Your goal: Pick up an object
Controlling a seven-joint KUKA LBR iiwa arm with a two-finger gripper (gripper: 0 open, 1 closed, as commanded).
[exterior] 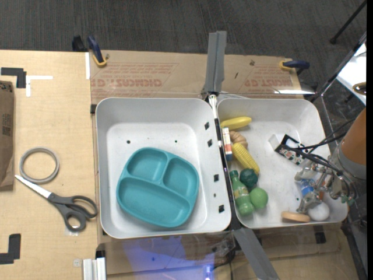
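Camera view: gripper (312, 194) low over right bin (309, 112).

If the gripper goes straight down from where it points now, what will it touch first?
Most likely the white round object at the near right corner of the right bin: the gripper hangs just above it. The tan flat piece lies beside it. Depth is unclear from this slanted view.

Orange-banded arm (356, 144), black cables looping off a cluttered metallic claw (317, 194) with small blue parts.
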